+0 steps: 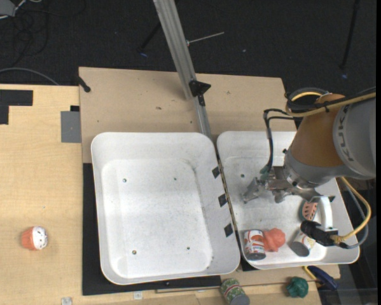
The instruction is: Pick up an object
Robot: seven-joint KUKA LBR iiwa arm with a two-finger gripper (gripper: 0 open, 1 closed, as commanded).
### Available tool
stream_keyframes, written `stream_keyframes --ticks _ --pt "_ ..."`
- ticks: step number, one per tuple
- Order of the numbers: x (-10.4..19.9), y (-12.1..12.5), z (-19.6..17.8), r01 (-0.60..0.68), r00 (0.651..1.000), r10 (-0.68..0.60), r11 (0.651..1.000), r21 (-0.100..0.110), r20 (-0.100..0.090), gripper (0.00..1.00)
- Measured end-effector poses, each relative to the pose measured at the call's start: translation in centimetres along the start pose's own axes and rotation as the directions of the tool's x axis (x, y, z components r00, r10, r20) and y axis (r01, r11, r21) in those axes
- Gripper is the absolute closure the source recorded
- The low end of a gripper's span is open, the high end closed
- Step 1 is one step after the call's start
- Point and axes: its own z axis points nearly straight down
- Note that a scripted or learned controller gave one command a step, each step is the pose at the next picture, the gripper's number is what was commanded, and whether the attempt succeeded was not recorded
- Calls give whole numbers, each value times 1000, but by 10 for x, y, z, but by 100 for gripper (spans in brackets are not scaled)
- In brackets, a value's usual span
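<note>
My gripper (265,189) hangs low over the middle of the right bin (241,146), above bare bin floor, with nothing visibly in it. Along that bin's front edge lie a red and white can (254,244), a red-orange lump (275,238) touching it, and a small grey piece (299,247). A small pink and white striped thing (310,209) rests to the gripper's right, partly hidden by the arm. The left bin (107,146) shows only its white floor.
An orange and white ball (34,238) sits on the wooden bench far left. A dark can (231,291) and a green lump (297,287) lie in front of the bins. A slanted aluminium rail (177,43) rises behind them.
</note>
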Motion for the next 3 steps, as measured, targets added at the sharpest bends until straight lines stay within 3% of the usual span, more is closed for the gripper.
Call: stream_keyframes --ticks 1,3 --pt "-2 1 -13 -6 1000 6 1000 -4 1 100" --pt "3 13 -127 2 1000 -2 1000 -12 2 100"
